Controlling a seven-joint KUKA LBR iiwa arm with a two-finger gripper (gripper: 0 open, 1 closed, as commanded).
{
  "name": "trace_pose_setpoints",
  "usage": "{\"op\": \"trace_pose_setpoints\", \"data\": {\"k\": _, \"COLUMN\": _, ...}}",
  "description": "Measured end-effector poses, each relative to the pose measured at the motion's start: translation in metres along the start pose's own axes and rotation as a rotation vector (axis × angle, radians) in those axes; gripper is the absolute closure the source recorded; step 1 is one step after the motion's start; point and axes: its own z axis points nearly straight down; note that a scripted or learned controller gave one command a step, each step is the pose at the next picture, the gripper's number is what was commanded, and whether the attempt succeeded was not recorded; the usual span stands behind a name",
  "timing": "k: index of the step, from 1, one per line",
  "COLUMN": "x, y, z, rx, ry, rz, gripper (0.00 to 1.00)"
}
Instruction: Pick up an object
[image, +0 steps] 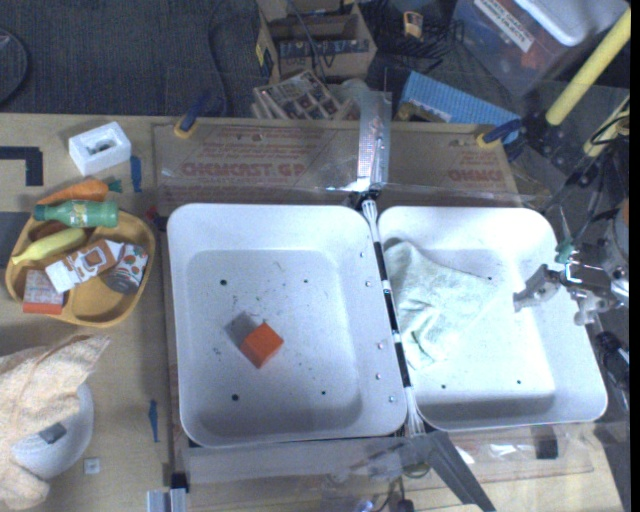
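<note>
An orange block (263, 344) is seen lying flat on the floor of the left bin (200, 240), turned diagonally to the bin walls, well to the left of the gripper (556, 283). A pale crumpled cloth (432, 297) is spread in the right bin (520, 395), just left of the gripper.

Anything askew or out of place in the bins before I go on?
One thing: the pale cloth in the right bin lies crumpled against the divider, its edge riding up the wall. The orange block sits squarely on the left bin's floor.
</note>
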Motion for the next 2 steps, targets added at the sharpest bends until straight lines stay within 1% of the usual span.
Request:
{"op": "trace_pose_setpoints", "data": {"k": 1, "x": -0.015, "y": -0.008, "z": 0.016, "rx": 0.005, "ry": 0.002, "rz": 0.002, "gripper": 0.0}}
{"op": "trace_pose_setpoints", "data": {"k": 2, "x": 0.047, "y": 0.027, "z": 0.15, "rx": -0.01, "ry": 0.001, "rz": -0.116, "gripper": 0.0}}
